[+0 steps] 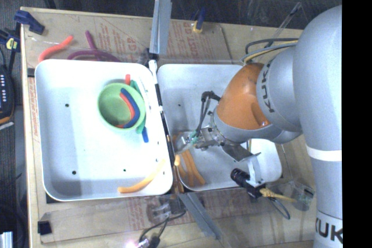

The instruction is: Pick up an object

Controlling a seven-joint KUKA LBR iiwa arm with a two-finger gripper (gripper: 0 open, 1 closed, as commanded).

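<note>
Orange strips (pixel 190 168) in right bin (pixel 174 90), hand (pixel 187 140) just above them (finger spread unclear), green bowl (pixel 119 106) in left bin (pixel 64 136).

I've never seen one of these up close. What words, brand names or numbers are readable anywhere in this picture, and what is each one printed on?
"KUKA", black letters running down the grey arm beside its orange band.
"KU", the start of a cut-off word, low on the arm's grey base.
Red print on the cardboard lining the bench, behind the left bin: too blurred to read.

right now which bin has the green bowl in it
The left bin. The green bowl sits in it, while the arm reaches into the right bin.
</note>
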